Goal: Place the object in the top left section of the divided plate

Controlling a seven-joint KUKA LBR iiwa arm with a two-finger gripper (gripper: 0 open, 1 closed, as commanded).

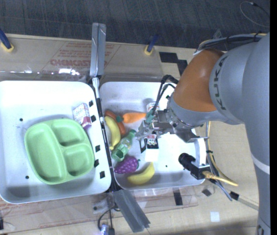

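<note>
At the frame's centre, the gripper (147, 131) hung over fruit in the right bin (170, 168), its grip impossible to tell, seemingly mid-pick, the green plate (59, 151) awaiting.

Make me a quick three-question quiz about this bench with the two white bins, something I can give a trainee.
1. True or false: the green divided plate lies in the left bin.
2. What lies nearest the purple grapes? A) the carrot B) a banana C) the small carton
3. Fill in: the claw hovers over the ____ bin.

Key: 1 true; 2 B; 3 right.
</note>
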